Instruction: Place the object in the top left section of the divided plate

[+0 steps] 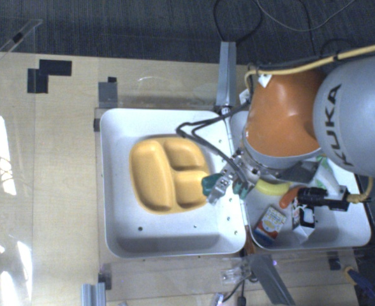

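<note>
Over the plate's (154, 174) right edge, your gripper (218, 188) appears closed on a small teal object (208, 183), seemingly pinched between its fingers. You should expect it to be light and probably smooth plastic, so grip across its middle. Your target section lies up-left of it.

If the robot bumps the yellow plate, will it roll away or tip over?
Probably neither. The yellow plate looks wide and low, lying flat on the left bin, so it should slide rather than roll. It looks like plastic, likely light, so a nudge from the gripper might shift it easily.
</note>
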`<state>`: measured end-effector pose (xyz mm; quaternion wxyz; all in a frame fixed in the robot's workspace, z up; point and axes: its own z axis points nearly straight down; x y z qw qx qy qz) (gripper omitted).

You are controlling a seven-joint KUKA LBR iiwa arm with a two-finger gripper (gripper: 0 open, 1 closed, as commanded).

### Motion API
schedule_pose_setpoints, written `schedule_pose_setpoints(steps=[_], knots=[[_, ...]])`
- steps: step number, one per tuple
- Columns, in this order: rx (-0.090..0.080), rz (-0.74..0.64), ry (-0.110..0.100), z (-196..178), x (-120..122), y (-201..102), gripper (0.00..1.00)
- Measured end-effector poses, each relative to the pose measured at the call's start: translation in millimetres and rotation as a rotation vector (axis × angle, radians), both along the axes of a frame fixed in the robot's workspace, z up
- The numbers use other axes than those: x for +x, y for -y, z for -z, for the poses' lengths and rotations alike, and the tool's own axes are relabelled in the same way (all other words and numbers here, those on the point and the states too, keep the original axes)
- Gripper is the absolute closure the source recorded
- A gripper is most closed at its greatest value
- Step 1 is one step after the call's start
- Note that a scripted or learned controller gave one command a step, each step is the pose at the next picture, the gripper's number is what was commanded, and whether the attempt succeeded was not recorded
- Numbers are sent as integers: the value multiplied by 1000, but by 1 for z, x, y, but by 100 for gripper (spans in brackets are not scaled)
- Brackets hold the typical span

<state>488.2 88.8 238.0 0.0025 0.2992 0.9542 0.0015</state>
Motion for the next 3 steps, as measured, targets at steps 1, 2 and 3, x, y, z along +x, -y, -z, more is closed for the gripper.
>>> schedule_pose_setpoints(steps=[1,2,3], knots=[[0,-75,-2,53,0,-17,100],[-1,-97,-2,53,0,-3,100],[0,-114,0,44,38,-65,100]])
